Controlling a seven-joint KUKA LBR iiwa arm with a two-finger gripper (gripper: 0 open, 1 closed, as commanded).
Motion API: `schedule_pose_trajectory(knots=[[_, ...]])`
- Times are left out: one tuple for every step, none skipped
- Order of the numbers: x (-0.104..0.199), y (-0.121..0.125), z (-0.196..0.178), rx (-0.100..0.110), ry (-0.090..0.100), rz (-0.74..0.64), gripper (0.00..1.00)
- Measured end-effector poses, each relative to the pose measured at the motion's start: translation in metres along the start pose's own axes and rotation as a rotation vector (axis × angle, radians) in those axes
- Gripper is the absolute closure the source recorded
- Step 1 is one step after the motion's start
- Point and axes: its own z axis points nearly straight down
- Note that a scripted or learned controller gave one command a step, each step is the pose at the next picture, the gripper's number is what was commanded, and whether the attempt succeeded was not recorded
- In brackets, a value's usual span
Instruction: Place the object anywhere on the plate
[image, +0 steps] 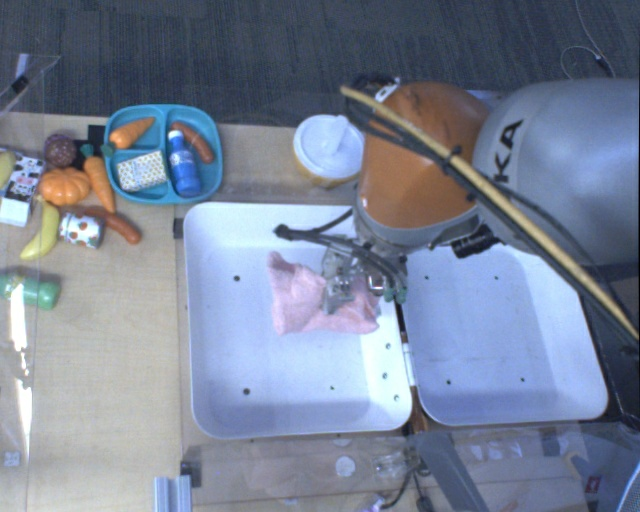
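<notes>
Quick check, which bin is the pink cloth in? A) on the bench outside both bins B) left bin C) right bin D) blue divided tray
B: the pink cloth lies crumpled on the floor of the left bin, toward its right side, with the gripper over its right edge.

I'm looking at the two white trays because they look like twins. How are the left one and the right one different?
The left bin has a crumpled pink cloth lying in it; the right bin shows bare white floor. The gripper sits over the left bin, on the cloth's right side, while the arm's body hangs over the right bin's top part. Both are shallow, white, and side by side.
</notes>
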Motion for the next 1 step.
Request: schedule_pose_trajectory(knots=[[-0.0003, -0.0002, -0.0005, 0.0, -0.001, 0.0, 0.0]])
